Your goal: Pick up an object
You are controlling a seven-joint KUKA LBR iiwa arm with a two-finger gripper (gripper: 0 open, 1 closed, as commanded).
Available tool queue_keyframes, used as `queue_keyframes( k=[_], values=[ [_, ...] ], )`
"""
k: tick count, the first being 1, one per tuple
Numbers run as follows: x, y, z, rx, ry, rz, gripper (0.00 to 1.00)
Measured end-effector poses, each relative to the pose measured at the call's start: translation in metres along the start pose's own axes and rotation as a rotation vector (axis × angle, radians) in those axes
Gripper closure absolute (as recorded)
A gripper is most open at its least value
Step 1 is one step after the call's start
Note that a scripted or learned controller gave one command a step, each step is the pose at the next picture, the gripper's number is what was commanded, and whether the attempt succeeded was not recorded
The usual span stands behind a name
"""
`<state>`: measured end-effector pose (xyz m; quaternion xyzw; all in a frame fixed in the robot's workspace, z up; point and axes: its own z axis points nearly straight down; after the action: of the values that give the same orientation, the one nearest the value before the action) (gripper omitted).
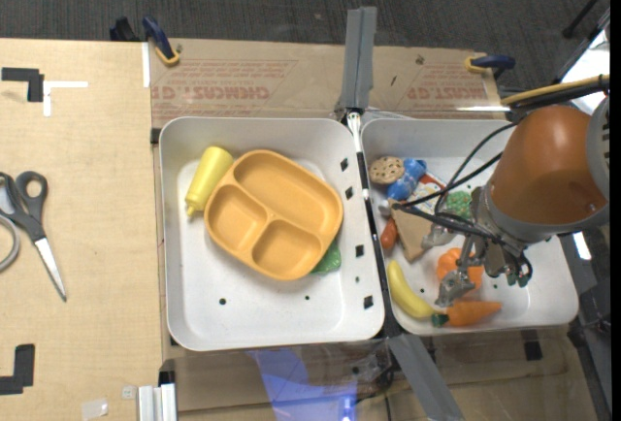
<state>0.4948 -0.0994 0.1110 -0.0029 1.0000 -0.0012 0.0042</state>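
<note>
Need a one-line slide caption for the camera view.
Gripper low in the right bin over a carrot and banana; divided orange plate in the left bin.

Right bin holds the pickable bits: yellow banana lying curved along the left wall, orange carrot flat nr the front edge just right of the banana's lower end, round brown cookie at the back-left w/ a blue toy touching its right side. Also a tan wedge mid-bin, small red-orange piece beside it, green item partly hidden under cables. Left bin – orange 3-compartment plate tilted diagonally, yellow bottle against its upper-left rim, green bit peeking from under its lower-right edge.
</note>
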Motion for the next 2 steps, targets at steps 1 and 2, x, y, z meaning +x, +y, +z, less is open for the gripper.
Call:
queue_keyframes(
  k=[1,2],
  values=[
    [-0.008,0.003,0.012,0.0,-0.005,0.05,0.0],
    [-0.033,-0.03,0.018,-0.001,0.003,0.0,0.0]
  ],
)
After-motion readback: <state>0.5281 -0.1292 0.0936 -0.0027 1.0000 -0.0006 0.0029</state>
